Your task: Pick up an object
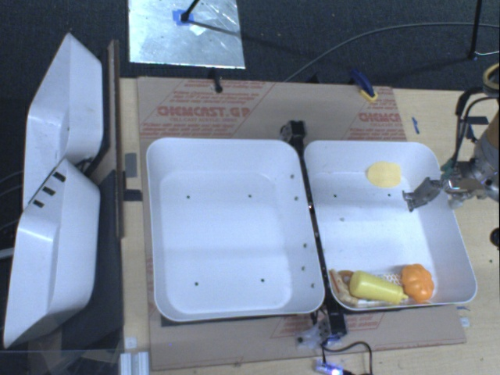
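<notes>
Gripper (418, 196) hangs over the right bin's (449, 233) right rim, mid-bin floor open below it; jaws' state can't be told. Right bin holds a pale yellow disc (383, 174) near the back wall, plus a yellow bottle-shaped piece (376, 287) touching an orange pepper-like object (418, 282) along the front wall. Left bin (168, 233) sits beside it on the desk (437, 104).

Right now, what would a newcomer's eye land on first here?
Probably the colour at the near edge of the right bin: a yellow bottle-shaped item lying next to an orange object. Next, the pale yellow disc alone near that bin's far wall. The tool hangs over the bin's right side, close to the disc.
</notes>
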Tool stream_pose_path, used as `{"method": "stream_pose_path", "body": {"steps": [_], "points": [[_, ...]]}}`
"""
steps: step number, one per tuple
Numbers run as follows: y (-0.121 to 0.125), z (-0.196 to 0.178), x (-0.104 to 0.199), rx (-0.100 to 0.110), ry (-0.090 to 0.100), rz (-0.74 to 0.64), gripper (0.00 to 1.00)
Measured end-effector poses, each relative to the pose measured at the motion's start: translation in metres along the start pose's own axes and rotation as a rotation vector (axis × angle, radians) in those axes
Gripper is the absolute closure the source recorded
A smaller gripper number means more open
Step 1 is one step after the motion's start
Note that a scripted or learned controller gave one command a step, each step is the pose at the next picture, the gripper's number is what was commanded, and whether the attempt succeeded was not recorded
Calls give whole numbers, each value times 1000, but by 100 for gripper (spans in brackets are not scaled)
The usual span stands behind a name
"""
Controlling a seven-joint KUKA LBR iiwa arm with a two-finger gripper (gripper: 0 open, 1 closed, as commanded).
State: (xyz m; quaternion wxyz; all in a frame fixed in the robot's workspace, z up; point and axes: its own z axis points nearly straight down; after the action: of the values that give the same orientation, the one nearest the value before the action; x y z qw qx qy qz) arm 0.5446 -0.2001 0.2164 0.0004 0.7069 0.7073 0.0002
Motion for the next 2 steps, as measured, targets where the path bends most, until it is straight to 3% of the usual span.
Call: {"method": "stream_pose_path", "body": {"steps": [1, 2], "points": [[0, -11, 0, -1, 0, -1, 100], [0, -10, 0, -1, 0, 0, 0]]}}
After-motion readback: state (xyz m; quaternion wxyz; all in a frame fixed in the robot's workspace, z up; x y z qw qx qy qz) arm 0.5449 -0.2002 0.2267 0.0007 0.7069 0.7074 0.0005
